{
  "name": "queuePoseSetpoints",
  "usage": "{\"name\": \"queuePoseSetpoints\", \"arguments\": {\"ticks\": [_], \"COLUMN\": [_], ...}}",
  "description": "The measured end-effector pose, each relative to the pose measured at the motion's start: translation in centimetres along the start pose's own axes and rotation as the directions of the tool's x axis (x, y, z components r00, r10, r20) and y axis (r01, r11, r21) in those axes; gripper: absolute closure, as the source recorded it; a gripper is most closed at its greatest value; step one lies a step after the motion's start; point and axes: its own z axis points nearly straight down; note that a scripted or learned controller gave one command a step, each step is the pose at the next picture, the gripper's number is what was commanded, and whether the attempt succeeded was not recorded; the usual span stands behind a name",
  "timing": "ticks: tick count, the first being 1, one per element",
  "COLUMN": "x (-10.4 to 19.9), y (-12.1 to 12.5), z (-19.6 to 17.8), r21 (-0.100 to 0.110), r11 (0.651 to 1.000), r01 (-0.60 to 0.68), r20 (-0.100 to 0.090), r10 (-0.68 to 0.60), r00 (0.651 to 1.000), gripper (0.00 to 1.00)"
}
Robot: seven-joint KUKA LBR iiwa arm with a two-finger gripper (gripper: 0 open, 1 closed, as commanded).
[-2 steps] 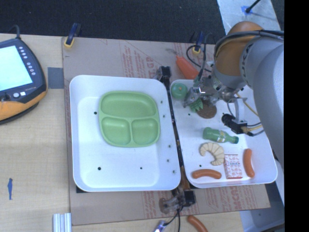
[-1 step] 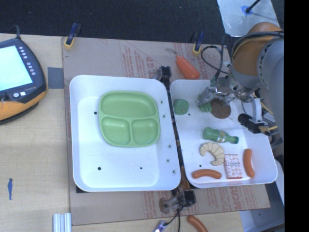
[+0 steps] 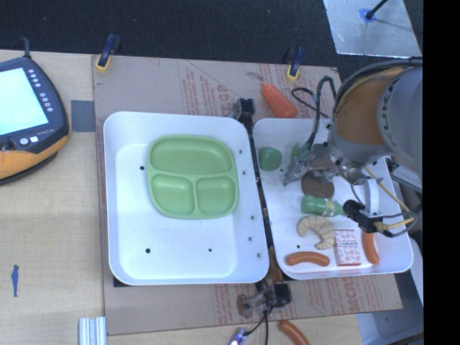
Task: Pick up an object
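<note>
The gripper [image 3: 297,169] is lowered into the right bin [image 3: 402,264] – its spread cannot be told – with the brown object [image 3: 317,186] at its four o'clock, presumably as the pick target.

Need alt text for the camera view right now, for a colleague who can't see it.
The grey arm's gripper is down in the right white bin among a green ball, green bottle, tan croissant, red sausage and small red-and-white box. The left white bin holds a green divided plastic tray.
</note>
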Motion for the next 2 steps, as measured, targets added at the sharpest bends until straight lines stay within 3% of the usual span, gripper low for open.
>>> {"name": "queuePoseSetpoints", "arguments": {"ticks": [1,2], "x": [-0.2,-7.7], "y": [0.1,0.0], "z": [-1.1,-0.2], "r21": [0.000,-0.008], "r11": [1.000,1.000], "r01": [0.000,-0.003], "r20": [0.003,0.003], "r10": [0.000,0.003], "r00": [1.000,1.000], "gripper": [1.00,1.00]}}
